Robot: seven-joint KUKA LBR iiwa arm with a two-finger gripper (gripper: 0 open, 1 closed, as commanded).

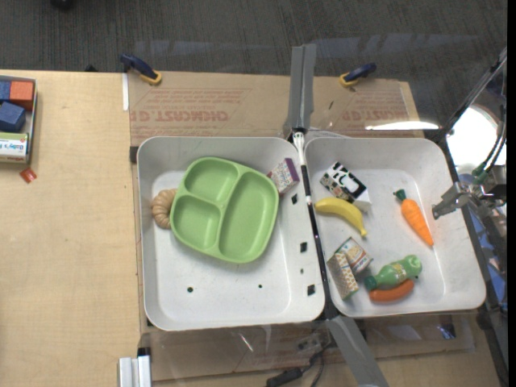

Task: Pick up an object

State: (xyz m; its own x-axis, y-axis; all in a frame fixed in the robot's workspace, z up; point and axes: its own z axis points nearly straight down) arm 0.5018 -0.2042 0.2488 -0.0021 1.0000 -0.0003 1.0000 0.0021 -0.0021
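Orange and leafy-topped, the toy carrot [417,219] lies loose on the floor of the right bin [451,156], toward its right side, and it is the object nearest the gripper [459,198]. No object has been lifted: the carrot rests flat, apart from the metal parts that reach in over the bin's right wall. Those parts are small and partly lost against the bench edge, so I cannot tell how the gripper stands, and nothing is visibly caught in it. To my eye the pick has barely begun; the reach, the descent, the closing and the lift all remain.

Left of the carrot a yellow banana [342,213] lies mid-bin, with a black-and-white carton [343,183] just beyond it on the far side. Toward the near edge sit a small snack box [347,266] and a green bottle [395,272] lying on a red sausage [391,293]. In the left bin [226,309] a green divided plate [222,209] covers part of a tan ring-shaped toy [162,208], and a small purple packet [284,174] rests at the plate's far right corner.
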